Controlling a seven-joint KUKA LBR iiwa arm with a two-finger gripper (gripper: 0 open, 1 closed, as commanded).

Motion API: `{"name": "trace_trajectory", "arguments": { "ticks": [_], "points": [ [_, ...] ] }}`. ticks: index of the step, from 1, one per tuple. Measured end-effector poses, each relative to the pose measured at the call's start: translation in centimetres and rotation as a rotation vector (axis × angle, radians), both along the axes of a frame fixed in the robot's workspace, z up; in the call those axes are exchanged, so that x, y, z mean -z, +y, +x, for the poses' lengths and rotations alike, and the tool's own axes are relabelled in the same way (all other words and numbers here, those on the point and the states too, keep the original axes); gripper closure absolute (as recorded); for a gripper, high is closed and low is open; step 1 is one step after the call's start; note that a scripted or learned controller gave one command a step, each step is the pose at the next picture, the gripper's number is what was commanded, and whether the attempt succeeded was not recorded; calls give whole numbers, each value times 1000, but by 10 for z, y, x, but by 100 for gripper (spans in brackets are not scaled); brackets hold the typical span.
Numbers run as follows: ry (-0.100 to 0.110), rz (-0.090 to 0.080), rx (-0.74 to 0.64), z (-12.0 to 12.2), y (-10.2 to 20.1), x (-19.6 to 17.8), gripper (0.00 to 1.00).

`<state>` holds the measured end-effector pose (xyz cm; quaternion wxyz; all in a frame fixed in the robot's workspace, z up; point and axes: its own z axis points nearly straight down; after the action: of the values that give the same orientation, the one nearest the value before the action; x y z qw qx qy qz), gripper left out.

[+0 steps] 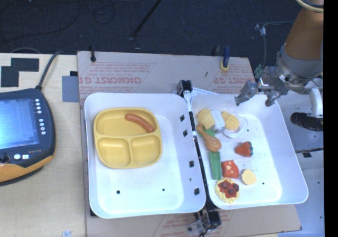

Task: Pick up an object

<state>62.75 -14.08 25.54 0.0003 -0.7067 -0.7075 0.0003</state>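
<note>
Your claw [259, 93] hangs spread and empty (above the bin's far edge) — toy corn [206, 119] sits below-left, reachable.

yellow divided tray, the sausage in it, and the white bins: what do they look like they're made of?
Yellow divided tray: looks like moulded plastic, smooth with a soft sheen on its rounded ridges.
Sausage: probably toy plastic or rubber; uniform orange-red with a thin glossy highlight.
Left bin and right bin: likely thin formed plastic, plain white, low-gloss, with rounded corners and shallow walls. Can't rule out coated metal.
</note>
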Motion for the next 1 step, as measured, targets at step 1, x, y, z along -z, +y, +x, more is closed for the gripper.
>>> {"name": "trace_trajectory", "arguments": {
  "ticks": [1],
  "points": [
    [6,2,-1,-1,55,103,0]
  ]
}}
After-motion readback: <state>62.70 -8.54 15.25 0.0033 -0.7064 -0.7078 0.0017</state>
